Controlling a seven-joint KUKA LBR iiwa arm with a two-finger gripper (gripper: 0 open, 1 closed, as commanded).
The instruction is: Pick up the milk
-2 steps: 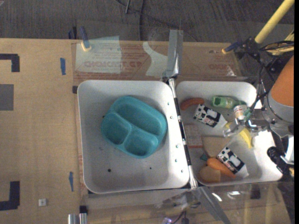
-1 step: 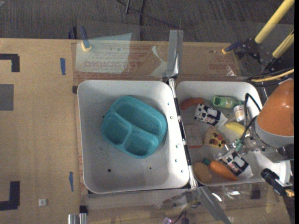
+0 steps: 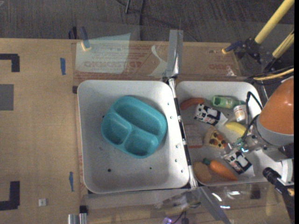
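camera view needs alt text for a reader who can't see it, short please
A grey and orange robot arm reaches from the right over the right white bin, which holds two black-and-white milk cartons, a carrot, a green bottle and other toy food. The left white bin holds a teal divided tray.

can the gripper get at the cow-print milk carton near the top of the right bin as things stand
Probably yes. The milk carton lies on top in the right bin, nothing covering it; the hot dog and green bottle crowd its sides.
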